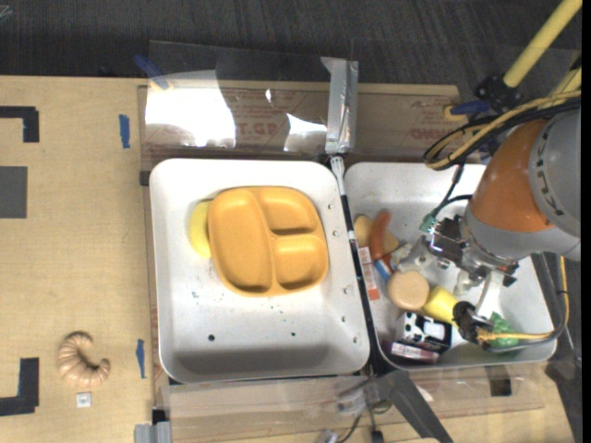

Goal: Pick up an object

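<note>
My gripper point(450, 264) hangs low over the right bin point(526, 353), with the grey arm and its orange band point(510, 192) reaching in from the right. Just to its left lie a tan round object point(409, 291) and a yellow object point(441, 305). An orange-brown item point(381, 233) rests near the bin's left wall. A black and white box point(423, 332) lies at the bin's front, and a green item point(500, 331) sits beside it under the wrist. I see nothing lifted off the bin floor.
The left bin point(259, 340) holds an overturned orange divided tray point(268, 238) with a yellow thing point(198, 227) poking out at its left. A tan croissant-shaped toy point(83, 358) lies on the bench at the lower left. Cables point(480, 118) run behind the arm.
</note>
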Available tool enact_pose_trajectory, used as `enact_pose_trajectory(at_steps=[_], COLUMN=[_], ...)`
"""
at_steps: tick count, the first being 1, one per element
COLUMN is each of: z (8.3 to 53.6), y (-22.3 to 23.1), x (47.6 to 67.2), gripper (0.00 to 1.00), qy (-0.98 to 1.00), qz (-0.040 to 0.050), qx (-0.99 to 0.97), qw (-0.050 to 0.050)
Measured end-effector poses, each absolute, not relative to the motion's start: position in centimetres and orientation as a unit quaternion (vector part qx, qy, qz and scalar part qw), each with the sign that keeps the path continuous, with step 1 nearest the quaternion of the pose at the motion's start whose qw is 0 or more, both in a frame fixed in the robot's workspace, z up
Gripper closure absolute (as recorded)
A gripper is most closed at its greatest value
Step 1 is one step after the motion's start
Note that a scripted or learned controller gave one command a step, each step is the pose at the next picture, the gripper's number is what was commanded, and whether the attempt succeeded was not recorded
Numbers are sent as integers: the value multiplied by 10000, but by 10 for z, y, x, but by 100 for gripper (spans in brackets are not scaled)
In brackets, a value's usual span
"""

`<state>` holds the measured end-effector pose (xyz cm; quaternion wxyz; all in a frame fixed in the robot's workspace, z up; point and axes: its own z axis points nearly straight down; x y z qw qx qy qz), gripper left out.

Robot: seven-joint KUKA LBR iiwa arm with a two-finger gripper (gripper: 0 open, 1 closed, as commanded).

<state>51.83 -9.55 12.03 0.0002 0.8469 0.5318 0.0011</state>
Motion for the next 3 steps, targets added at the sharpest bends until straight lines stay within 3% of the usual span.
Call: enact_pose_trajectory(at_steps=[1,2,3], z=[92,93,95], y=[-94,-98,-98], x=[576,604,597], gripper=[0,0,0], qy=[5687,6439,7062], qz=[49,45,74], qx=[8225,7651,7079], qw=[36,55,93])
